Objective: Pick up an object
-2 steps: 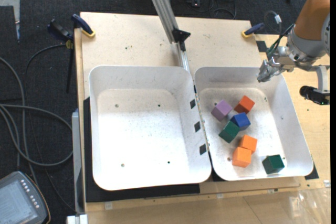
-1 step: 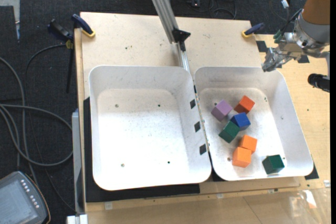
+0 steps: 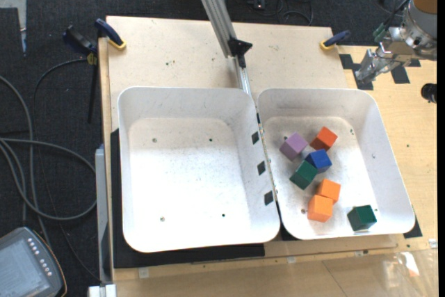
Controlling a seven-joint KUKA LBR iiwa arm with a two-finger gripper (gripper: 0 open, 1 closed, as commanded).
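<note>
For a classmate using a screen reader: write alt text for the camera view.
Seven small cubes, three orange, two dark green, one blue and one purple, lie in the right shallow white bin. The robot's gripper is outside the bin, at upper right.

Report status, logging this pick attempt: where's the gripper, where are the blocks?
Gripper outside the bins, beyond right white bin, holding nothing. Seven small coloured cubes sit in that bin, untouched. Nothing in the way.

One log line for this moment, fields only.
arm: gripper outside right white bin, upper right | cubes: seven, all in right white bin | held: nothing seen | left white bin: untouched
</note>
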